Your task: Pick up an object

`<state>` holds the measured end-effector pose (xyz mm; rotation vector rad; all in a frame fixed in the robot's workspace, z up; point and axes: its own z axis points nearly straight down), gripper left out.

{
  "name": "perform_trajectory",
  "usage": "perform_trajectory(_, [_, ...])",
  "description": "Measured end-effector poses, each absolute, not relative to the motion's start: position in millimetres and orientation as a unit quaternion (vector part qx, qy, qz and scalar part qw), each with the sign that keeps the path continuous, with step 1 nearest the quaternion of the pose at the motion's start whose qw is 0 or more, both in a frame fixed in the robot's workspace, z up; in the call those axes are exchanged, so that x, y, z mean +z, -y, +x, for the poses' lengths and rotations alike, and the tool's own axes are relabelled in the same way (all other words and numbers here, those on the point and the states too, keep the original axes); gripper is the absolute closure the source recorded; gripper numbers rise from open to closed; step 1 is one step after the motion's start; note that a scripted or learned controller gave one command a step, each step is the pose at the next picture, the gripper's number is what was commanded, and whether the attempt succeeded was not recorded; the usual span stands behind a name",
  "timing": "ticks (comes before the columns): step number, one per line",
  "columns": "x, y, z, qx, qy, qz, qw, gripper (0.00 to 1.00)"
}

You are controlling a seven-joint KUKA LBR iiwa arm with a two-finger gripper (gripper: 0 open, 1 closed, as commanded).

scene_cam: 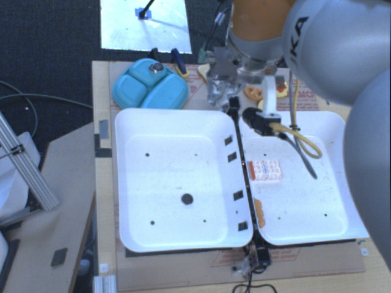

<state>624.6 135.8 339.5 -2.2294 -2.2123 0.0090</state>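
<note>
The grey arm's gripper (225, 99) hangs over the far end of the dark seam (242, 176) between the bins; I cannot tell if it is open or closed. The small flat white carton with red print (266, 170) lies just beside that seam on the arm's side, towards its middle. Its long axis points away from the seam.

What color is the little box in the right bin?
The little box is white with reddish print, best seen in the camera view.

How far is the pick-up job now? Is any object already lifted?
Done: nothing lifted yet; the red-patterned packet and orange piece lie in the right bin, the dark disc in the left bin. In hand: the end effector sits by the bins' far edge, near their shared wall. Left: reach, grasp, lift.
</note>
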Motion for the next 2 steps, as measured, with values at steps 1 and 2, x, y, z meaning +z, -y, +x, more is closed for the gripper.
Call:
perform_trajectory(1, [228,-198,601.7,0.0033,0.710,-0.704,0.003,1.00])
perform_trajectory(2, [229,-138,649.4,-0.0010,0.706,-0.709,-0.002,1.00])
